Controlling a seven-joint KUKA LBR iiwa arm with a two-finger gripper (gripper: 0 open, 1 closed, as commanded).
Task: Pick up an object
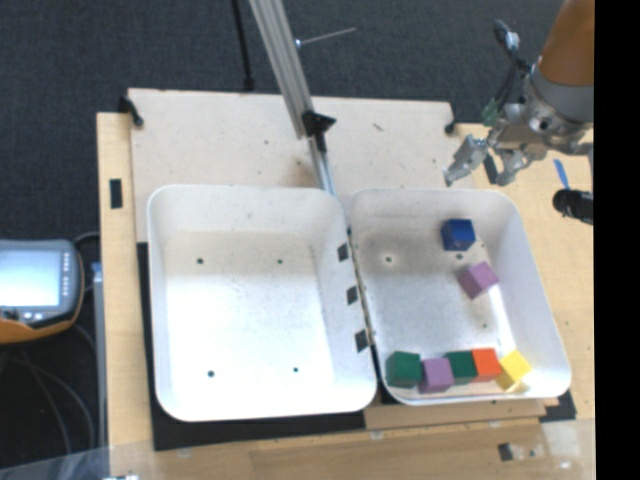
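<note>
Objects: a blue cube (458, 233) and a purple block (478, 279) are seen in the upper part of the right bin (535, 298); a row of green, purple, green, orange and yellow blocks (458, 368) is packed against its lower wall.
Risk: a row block may be jammed or nudged, since neighbours and wall leave little room; the lone cube may be pushed aside if approached off-centre.
Fingers: the gripper (480, 164) is held at upper right, above the bin's far rim; the fingers appear spread apart, nothing is held between them, nothing is touched.
Left bin (160, 268): no blocks are seen in it.

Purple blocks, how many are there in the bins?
2. One purple block lies mid right bin, below the blue block; the other purple block sits in the near row.
</note>
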